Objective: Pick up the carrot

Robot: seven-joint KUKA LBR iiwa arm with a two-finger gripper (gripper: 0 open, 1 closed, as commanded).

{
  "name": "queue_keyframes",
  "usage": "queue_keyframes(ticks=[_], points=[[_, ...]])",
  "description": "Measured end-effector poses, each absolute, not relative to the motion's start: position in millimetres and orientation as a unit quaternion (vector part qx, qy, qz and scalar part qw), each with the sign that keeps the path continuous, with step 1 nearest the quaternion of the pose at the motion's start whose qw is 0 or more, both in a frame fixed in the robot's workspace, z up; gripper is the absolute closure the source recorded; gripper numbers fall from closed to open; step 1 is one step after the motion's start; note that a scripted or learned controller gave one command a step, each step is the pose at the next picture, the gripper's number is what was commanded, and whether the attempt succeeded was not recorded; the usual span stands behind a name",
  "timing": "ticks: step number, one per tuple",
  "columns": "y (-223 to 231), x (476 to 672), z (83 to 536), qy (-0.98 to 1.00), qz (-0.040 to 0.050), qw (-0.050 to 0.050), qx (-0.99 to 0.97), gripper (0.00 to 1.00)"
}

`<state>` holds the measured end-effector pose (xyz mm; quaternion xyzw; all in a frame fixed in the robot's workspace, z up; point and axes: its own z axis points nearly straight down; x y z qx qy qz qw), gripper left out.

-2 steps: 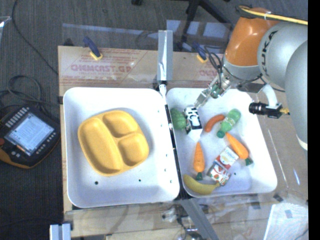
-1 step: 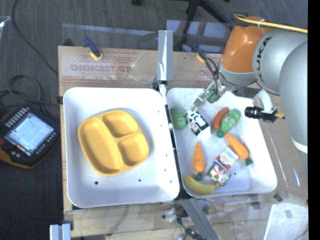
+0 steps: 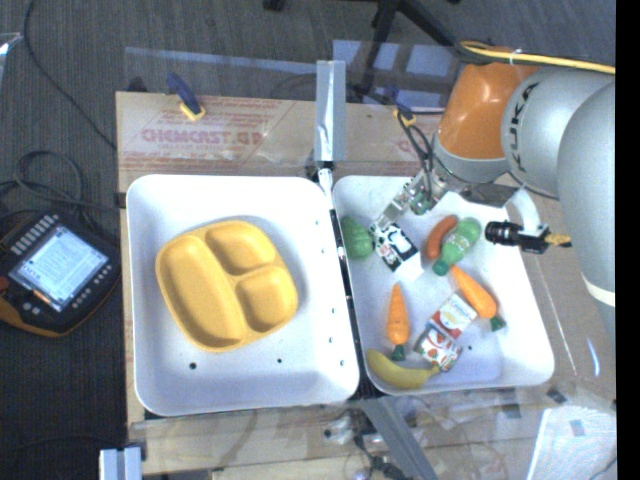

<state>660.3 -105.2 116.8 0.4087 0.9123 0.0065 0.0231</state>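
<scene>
Within the right bin a carrot is seen near the centre, beside a banana, a juice carton and a second carrot. Whether the gripper is open cannot be told. Inside the left bin a yellow divided tray is held. Beyond the wooden bench, a chair base is visible on dark carpet.

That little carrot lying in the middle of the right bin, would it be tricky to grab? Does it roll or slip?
Probably a bit. The carrot looks like smooth, stiff toy plastic, so it may slip between fingers. Its tapered, rounded body could roll or pivot if nudged. It seems light, and the banana lies close by its green end.
</scene>
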Motion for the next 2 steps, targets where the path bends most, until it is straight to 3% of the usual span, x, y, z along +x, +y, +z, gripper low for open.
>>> queue_keyframes(ticks=[2], points=[[-102.4,677.1,115.7,0.998,-0.0032,0.033,0.046,1.00]])
